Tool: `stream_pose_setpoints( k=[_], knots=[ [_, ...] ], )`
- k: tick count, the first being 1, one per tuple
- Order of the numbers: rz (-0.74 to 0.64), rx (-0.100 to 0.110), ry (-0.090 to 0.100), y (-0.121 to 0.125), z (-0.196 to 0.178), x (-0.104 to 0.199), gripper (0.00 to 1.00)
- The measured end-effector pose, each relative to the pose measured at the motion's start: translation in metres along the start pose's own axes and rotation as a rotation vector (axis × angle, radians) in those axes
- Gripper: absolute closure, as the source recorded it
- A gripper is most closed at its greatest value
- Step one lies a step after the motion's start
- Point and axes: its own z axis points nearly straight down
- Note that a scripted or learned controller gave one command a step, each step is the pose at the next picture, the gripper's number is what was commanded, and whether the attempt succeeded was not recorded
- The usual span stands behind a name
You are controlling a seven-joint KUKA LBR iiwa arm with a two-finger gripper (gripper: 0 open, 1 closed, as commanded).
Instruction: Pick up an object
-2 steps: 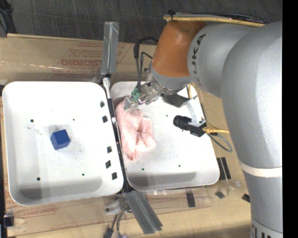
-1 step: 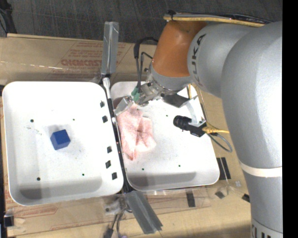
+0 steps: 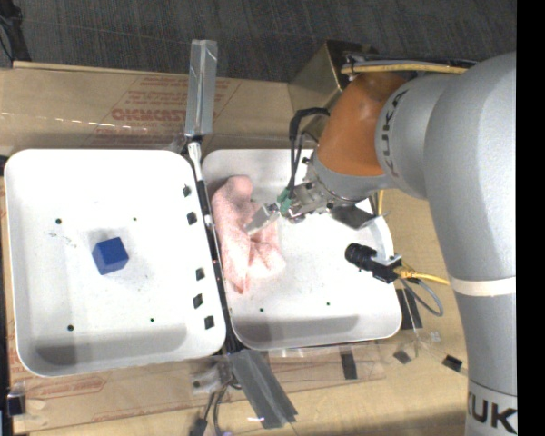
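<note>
A pink, soft, crumpled thing lies along the left side of the right bin, close to the divider. My gripper hangs low over the pink thing's upper right part, at or just above its surface. The grey arm with its orange band reaches in from the right and covers the bin's far right corner. A small blue cube sits alone in the left bin, left of its middle and far from the gripper.
A raised rim with black clips divides the two bins. Brown cardboard lies behind the bins. A grey metal bar stands behind the divider.
</note>
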Motion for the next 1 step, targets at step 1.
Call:
stream_pose_setpoints(
  k=[1],
  knots=[
    [-0.091, -0.015, -0.009, 0.0018, 0.0369, 0.0148, 0.0]
  ],
)
